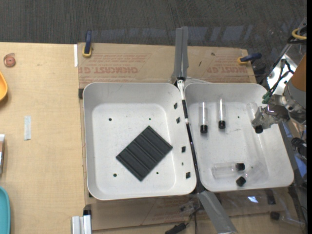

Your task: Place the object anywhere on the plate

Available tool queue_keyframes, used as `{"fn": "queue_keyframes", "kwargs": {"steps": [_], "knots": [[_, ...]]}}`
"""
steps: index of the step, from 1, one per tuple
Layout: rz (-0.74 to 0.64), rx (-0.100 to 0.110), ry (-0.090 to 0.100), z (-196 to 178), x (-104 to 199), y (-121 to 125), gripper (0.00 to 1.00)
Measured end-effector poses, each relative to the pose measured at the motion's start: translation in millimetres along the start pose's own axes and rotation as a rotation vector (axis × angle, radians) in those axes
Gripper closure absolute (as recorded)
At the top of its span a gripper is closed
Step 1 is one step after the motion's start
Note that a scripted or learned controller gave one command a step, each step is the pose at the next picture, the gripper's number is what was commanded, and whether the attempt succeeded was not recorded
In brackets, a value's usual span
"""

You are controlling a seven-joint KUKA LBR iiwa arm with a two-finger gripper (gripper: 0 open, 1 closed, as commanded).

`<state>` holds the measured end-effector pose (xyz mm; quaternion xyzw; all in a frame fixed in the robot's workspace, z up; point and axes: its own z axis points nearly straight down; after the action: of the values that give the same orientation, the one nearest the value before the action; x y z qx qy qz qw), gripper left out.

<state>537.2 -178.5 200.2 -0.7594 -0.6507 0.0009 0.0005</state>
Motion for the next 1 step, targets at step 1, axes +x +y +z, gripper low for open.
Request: {"fn": "queue_keyframes", "kwargs": {"steps": [1], "knots": [[-0.369, 0.0, 0.0, -54.4, 108.5, 41.3, 1.0]]}}
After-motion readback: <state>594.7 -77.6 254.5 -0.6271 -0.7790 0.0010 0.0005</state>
